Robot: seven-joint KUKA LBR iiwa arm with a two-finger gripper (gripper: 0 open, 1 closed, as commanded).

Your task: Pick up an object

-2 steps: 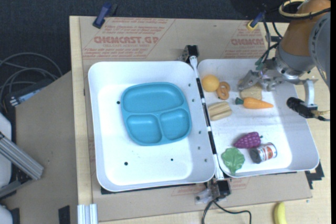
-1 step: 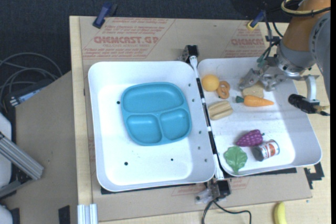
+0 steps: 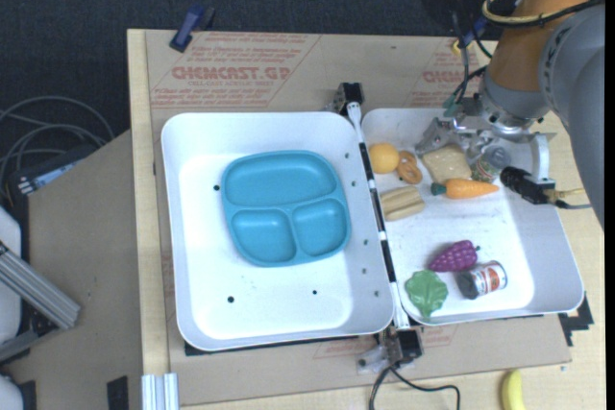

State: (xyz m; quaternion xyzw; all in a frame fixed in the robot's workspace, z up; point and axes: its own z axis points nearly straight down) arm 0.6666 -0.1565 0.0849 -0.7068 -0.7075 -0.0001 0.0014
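Observation:
The right bin (image 3: 548, 245) holds several small items. A yellow lemon (image 3: 383, 157), a brown pastry piece (image 3: 410, 168) and a tan bread slice (image 3: 443, 165) lie near its back left. An orange carrot (image 3: 469, 190) and a wooden block (image 3: 402, 203) rest just in front of them. Purple grapes (image 3: 454, 255), a green lettuce leaf (image 3: 426, 291) and a small red can (image 3: 481, 279) sit near the front. My gripper (image 3: 474, 147) is low at the back of this bin, just above the bread slice and the carrot. Nothing is visibly held.
A blue divided plate (image 3: 284, 206) lies in the left bin (image 3: 192, 283). The arm's grey and orange wrist (image 3: 524, 53) rises over the right bin's back right corner. A black clip (image 3: 350, 96) sits where the bins meet at the back. Cables lie left of the bench.

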